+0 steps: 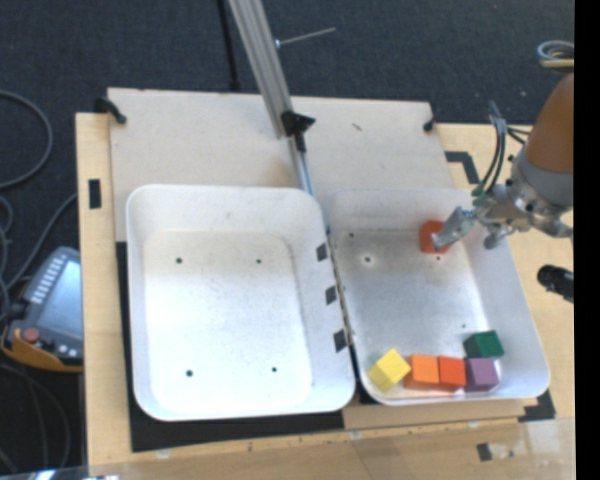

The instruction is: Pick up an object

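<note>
Yellow, orange, orange and purple: we note four blocks in a row along the near wall of the right bin [515, 313], beginning with the yellow block [389, 368], then the two orange blocks [424, 370] [451, 371] and the purple block [481, 372]. We see a green block [484, 345] just behind the purple one, touching or nearly so. Farther back, a red object [432, 235] lies on the bin floor near the far right corner. The gripper [456, 230] sits directly to its right, with a finger [452, 232] reaching the object's right edge; we cannot tell whether the claw is apart, together or clamped. The left bin [145, 208] stands alongside. A metal post [265, 58] rises beyond the bins at the far side.
</note>
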Robot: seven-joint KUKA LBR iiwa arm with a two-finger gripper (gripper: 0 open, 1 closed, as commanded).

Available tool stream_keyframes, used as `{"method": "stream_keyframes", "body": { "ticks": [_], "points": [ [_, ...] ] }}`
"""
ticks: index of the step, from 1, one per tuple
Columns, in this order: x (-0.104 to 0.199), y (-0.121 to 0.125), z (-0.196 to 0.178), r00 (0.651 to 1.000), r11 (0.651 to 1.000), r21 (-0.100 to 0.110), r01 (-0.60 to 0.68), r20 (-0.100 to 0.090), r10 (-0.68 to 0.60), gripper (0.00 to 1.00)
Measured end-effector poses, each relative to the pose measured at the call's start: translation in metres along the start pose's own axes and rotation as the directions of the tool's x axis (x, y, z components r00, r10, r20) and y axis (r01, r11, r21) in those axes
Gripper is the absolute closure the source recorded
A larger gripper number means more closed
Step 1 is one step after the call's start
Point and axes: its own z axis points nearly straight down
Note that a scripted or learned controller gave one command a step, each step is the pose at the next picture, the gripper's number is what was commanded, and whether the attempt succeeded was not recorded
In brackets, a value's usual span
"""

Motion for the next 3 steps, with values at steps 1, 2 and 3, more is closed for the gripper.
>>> {"method": "stream_keyframes", "body": {
  "ticks": [1,2,3],
  "points": [
    [0.035,-0.004,0.072,1.0,1.0,0.006,-0.003,-0.004,0.003,0.0],
    [0.02,0.045,0.103,1.0,1.0,0.024,-0.009,-0.005,0.009,0.0],
    [0.017,0.062,0.104,1.0,0.997,0.08,-0.019,-0.013,0.02,0.0]
  ]
}}
